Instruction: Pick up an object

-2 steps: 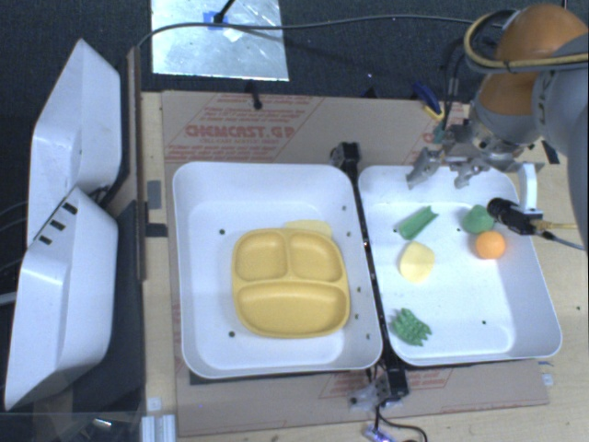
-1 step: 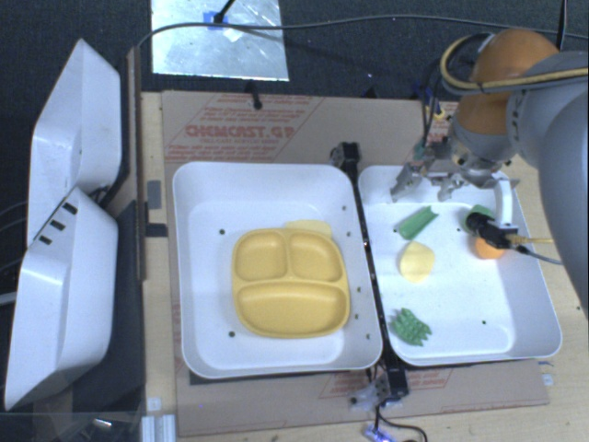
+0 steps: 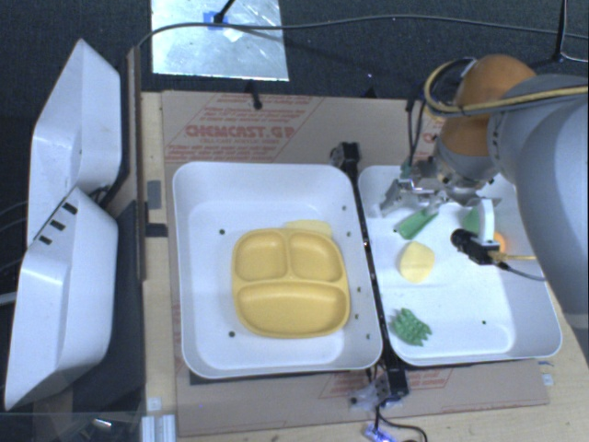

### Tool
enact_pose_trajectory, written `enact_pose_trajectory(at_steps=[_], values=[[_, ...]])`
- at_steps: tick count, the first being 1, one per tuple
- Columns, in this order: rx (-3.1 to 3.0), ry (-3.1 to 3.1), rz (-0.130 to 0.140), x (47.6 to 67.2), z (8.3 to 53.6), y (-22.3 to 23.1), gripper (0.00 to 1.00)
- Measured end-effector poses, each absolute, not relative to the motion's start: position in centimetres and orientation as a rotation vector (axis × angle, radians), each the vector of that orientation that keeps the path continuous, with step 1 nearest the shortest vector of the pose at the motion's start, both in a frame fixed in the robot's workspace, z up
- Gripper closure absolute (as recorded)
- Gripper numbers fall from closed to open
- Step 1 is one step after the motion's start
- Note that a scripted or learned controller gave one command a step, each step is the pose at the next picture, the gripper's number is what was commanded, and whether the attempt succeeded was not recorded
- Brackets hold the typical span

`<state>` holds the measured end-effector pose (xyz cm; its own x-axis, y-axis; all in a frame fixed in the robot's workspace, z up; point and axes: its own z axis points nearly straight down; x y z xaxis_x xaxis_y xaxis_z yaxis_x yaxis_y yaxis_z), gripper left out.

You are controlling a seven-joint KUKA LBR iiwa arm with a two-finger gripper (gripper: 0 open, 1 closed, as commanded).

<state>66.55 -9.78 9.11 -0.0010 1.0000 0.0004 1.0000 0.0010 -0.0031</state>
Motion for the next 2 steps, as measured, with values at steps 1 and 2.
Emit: enact_pose_trajectory(at_steps=[1,2], values=[[-2.222,-2.225,-0.003,66.7,10.5,-9.8,1.00],[-2.223,-2.225,-0.004,66.1,15.3,-9.4,1.00]])
